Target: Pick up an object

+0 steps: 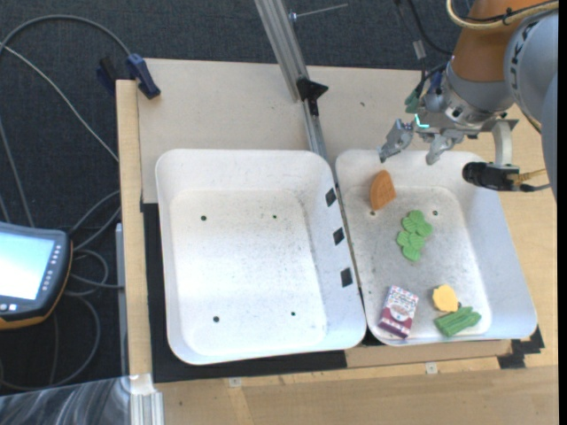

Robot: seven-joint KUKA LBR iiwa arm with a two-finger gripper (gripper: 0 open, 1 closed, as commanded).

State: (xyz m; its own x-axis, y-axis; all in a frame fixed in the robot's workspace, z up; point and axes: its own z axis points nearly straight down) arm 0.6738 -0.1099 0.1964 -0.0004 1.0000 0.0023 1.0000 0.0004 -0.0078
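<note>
My gripper [413,148] hangs above the far edge of the right bin [496,237], its two grey fingers spread apart with nothing between them, so it is open. Just below and left of it lies an orange wedge-shaped piece [382,189]. Further toward the front sit a green lumpy cluster [413,235], a yellow-orange piece [445,297], a green ridged piece [457,320] and a small pink and white packet [400,311].
The left bin [248,255] lies beside the right one, with black clips along the shared wall. A metal pole [282,38] slants over the bench at the back. A tablet [27,273] and cables lie off the bench at left.
</note>
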